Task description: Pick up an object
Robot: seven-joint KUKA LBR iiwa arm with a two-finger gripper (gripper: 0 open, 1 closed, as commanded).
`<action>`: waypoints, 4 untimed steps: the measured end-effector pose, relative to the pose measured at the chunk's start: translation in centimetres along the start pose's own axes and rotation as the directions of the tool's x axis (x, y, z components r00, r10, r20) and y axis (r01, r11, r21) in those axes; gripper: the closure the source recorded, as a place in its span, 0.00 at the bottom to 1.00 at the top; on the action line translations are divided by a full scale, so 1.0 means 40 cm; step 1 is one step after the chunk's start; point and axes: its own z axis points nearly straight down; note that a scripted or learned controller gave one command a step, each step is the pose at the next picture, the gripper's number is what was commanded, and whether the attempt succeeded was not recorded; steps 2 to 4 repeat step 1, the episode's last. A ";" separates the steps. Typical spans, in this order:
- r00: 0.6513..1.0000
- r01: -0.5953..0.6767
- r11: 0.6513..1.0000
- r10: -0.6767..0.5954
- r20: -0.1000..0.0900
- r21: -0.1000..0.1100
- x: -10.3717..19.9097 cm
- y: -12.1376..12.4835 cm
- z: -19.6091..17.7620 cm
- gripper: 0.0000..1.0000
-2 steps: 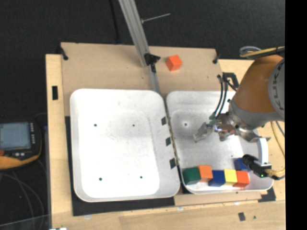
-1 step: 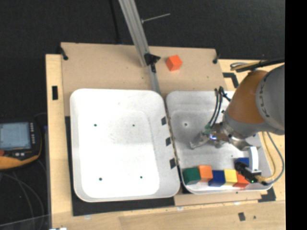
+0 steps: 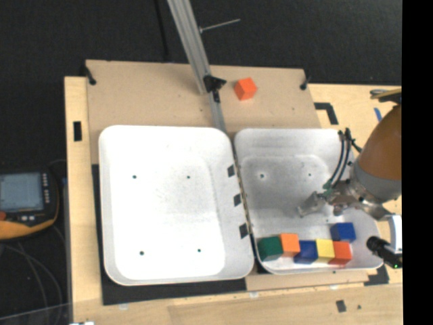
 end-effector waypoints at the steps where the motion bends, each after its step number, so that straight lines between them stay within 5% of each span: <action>1: 1.000 0.003 1.000 -0.003 -0.002 0.002 -0.054 0.012 0.000 0.00; 4: 1.000 0.003 1.000 -0.003 -0.002 0.002 -0.054 0.012 0.000 0.00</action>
